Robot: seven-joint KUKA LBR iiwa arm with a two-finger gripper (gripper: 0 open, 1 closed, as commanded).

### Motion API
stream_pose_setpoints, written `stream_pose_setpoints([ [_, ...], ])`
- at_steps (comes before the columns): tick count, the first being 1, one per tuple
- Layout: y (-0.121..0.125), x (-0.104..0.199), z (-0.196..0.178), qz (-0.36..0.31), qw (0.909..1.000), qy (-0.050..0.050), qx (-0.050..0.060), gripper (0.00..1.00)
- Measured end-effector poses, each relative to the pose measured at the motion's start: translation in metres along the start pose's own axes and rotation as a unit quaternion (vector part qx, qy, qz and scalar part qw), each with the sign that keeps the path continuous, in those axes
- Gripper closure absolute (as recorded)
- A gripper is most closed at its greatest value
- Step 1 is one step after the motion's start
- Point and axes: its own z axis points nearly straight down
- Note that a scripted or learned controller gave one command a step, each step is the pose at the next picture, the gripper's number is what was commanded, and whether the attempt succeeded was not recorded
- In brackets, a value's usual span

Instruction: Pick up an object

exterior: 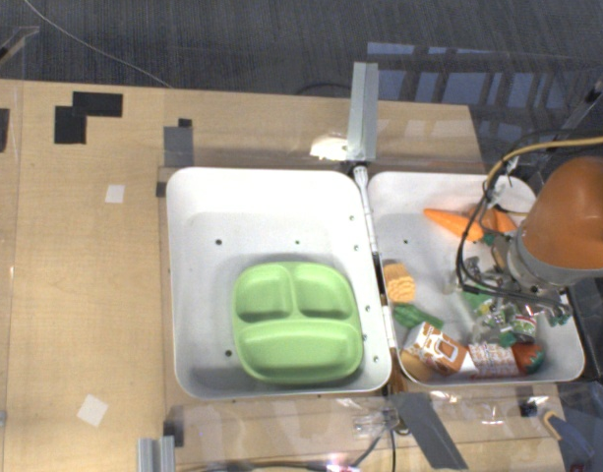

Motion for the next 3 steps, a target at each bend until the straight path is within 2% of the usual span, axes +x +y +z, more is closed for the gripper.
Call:
stream_pose_setpoints([
  [1,0.000,-0.087,0.004,-0.115,0.9934,0.002,-0.003,0.00],
  [2,-0.007,-0.017,0.001,-0.223,0.9749,0.001,-0.002,0.00],
  [3,0.034,-0.102,0.003,-0.250,0.9682,0.000,-0.004,0.00],
])
